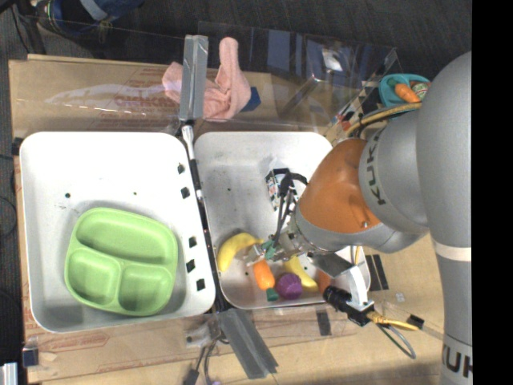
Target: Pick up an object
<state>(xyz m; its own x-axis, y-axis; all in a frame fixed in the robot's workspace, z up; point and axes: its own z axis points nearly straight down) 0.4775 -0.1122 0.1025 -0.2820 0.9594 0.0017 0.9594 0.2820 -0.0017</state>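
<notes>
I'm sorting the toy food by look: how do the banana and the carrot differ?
The banana is yellow, long and curved; the carrot is orange, shorter and stubby. The banana lies nearer the divider between the bins, the carrot further towards the bin's middle. Both lie in the right bin.

The orange band (343,195) of the grey robot arm carries the black letters "KU", the start of a brand name, at its upper right edge. Faint reddish print on the brown cardboard sheet (96,95), left of that band, is too blurred to read.
</notes>
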